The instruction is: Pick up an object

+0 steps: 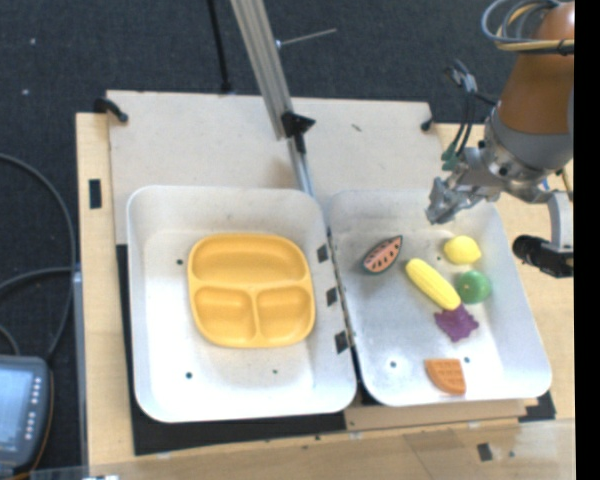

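Note:
The right bin (pixel 380 358) holds several toy foods: a watermelon slice (pixel 382 254), a yellow banana (pixel 432 283), a yellow lemon (pixel 462 250), a green round fruit (pixel 474 287), a purple piece (pixel 457 322) and an orange piece (pixel 446 375). My gripper (pixel 443 208) hangs over the bin's far right part, just up and left of the lemon. Nothing shows between its fingers.
The left bin (pixel 160 378) holds a yellow three-compartment plate (pixel 250 289). A slanted metal pole (pixel 265 58) rises from behind the bins near their shared edge. The arm's grey body and orange band (pixel 533 98) stand at the right. A screen (pixel 10 408) sits at bottom left.

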Available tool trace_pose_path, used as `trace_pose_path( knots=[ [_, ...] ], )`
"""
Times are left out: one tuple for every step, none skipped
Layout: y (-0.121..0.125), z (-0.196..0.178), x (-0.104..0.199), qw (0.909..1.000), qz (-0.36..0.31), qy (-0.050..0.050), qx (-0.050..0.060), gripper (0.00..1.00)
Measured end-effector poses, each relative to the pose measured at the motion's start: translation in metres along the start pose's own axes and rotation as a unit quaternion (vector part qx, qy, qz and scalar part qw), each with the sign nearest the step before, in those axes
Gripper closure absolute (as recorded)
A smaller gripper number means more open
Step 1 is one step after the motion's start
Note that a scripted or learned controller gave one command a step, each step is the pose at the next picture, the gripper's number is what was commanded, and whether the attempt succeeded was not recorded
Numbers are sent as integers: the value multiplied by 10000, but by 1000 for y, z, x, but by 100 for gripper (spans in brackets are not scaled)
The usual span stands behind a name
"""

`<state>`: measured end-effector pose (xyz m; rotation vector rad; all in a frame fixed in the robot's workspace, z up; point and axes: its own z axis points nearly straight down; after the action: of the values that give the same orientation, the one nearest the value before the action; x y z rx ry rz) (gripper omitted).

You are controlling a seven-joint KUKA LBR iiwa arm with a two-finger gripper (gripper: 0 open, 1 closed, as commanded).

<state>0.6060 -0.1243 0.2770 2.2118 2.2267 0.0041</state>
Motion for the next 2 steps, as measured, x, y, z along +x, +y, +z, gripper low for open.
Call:
trace_pose_path(
  knots=[
    [5,-1,47,10000,2,6,11,100],
    [7,13,92,10000,5,3,19,100]
  ],
)
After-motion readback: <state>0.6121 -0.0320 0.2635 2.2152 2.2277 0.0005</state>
